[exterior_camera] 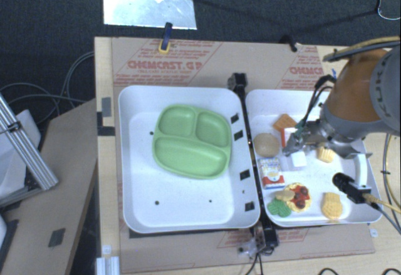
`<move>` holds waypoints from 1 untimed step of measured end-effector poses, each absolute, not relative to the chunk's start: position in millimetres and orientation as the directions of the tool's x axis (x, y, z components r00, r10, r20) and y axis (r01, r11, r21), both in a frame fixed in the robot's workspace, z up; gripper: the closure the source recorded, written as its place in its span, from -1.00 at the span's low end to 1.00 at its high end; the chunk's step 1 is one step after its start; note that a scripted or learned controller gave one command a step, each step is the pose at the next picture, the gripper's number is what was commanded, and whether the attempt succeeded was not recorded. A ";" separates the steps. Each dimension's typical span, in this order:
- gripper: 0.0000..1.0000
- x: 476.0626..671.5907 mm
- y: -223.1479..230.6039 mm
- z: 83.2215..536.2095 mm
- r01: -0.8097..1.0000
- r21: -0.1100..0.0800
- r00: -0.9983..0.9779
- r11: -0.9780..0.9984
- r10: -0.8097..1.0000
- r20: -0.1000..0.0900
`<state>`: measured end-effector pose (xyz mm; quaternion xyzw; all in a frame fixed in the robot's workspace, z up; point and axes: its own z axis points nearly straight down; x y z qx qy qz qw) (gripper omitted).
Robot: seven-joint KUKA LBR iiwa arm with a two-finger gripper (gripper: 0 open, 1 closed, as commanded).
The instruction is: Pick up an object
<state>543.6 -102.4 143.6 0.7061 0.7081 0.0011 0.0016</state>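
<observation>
My gripper (296,145) hangs low over the middle of the right bin (357,217), reaching in from the right. Directly beneath it lie a small white block (299,159) and a red-edged piece (289,136), partly hidden by the wrist. Around it are an orange wedge (285,122), a round brown cookie (267,144), a small yellow chunk (325,155), a red-and-white carton (271,173), a pizza slice (296,195) with a green leafy piece (279,208) beside it, and a yellow pastry (333,205).
The left bin (141,205) holds a green divided plate (192,141). A black divider with clips (245,142) runs between the bins. A black bracket (351,187) sticks out from the arm over the right bin.
</observation>
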 end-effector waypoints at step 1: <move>1.00 545.1 -103.0 186.8 1.000 0.006 -0.004 0.004 1.000 -0.001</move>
